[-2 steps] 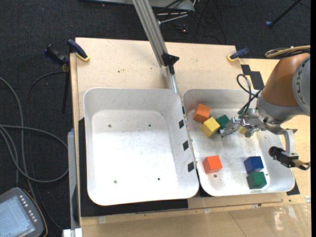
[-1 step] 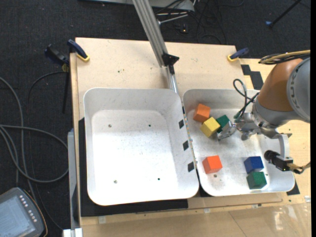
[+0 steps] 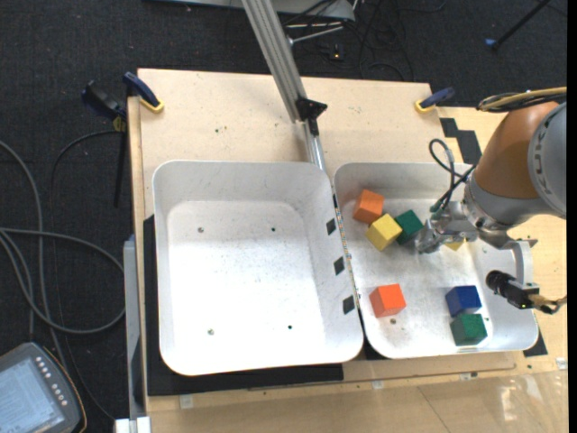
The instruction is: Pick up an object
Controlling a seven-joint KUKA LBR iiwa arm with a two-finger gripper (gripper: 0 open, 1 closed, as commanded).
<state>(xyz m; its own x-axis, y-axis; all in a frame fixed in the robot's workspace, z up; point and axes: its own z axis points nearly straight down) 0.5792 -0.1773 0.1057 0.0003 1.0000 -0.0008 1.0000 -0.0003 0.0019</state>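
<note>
- because the gripper (image 3: 431, 241) sits low in the right bin (image 3: 424, 350), just beside the dark green cube (image 3: 408, 223), i cannot tell its state.
- the yellow cube (image 3: 384, 232) touches the green one, so a grasp may push both away.

I see two white bins (image 3: 243, 188). One has two orange blocks (image 3: 368, 205), a yellow block (image 3: 384, 232), two green blocks (image 3: 468, 328) and a blue block (image 3: 462, 299).
</note>
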